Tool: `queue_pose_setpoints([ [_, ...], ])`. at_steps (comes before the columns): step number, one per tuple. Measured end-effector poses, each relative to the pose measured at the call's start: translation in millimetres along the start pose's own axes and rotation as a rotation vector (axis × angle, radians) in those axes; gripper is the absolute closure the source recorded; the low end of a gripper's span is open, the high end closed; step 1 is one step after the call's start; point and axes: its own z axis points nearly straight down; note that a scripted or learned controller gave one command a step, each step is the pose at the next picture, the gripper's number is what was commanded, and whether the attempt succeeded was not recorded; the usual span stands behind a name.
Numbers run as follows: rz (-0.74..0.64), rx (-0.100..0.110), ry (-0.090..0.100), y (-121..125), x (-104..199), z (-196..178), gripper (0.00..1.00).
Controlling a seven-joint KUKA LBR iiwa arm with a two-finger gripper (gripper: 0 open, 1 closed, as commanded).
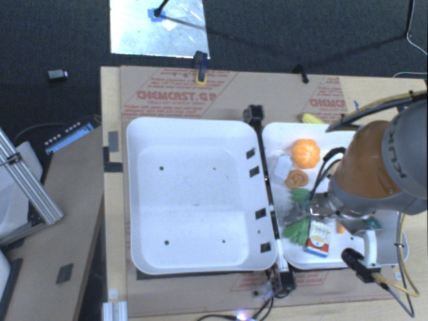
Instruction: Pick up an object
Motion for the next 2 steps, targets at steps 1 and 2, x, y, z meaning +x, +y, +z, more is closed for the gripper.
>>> queue_pose_setpoints([
  [1, -0.003, -0.009, -0.001, 4.8, 0.3, -11.7, 1.0],
  [2, -0.014, -0.02, 0.0, 78.2, 62.8, -102.6, 1.0],
])
